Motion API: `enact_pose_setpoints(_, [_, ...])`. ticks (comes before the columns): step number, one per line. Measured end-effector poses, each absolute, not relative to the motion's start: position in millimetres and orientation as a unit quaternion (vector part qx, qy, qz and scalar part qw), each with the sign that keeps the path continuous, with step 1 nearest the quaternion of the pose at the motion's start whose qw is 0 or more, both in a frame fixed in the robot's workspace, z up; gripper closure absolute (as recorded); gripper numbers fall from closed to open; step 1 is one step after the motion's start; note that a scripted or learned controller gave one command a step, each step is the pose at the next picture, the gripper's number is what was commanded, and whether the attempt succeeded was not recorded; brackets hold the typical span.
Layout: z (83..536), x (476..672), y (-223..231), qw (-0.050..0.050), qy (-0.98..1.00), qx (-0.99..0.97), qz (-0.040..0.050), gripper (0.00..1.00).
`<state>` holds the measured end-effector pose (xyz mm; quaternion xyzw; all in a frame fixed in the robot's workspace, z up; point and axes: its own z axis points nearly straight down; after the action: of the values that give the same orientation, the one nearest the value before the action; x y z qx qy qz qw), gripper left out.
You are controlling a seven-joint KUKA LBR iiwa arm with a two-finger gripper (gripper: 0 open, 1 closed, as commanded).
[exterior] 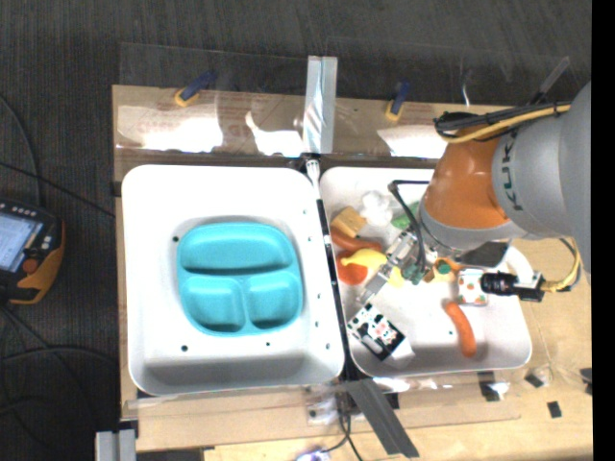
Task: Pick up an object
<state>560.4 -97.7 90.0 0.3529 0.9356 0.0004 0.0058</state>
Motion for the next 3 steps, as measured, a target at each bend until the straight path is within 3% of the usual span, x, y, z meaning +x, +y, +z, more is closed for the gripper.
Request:
enact_pose_setpoints(1, [90.2, 551.7, -98.4, 0.008, 0.907, 0.421, 0.0035, 0.0])
enact_pose_setpoints(2, [89.5, 587.2, -99.9, 0.004, 0.924, 0.383, 0.001, 0.0])
enact_pose_setpoints(3, [100.8, 589.0, -100.3, 0.008, 0.924, 0.383, 0.0013, 1.0])
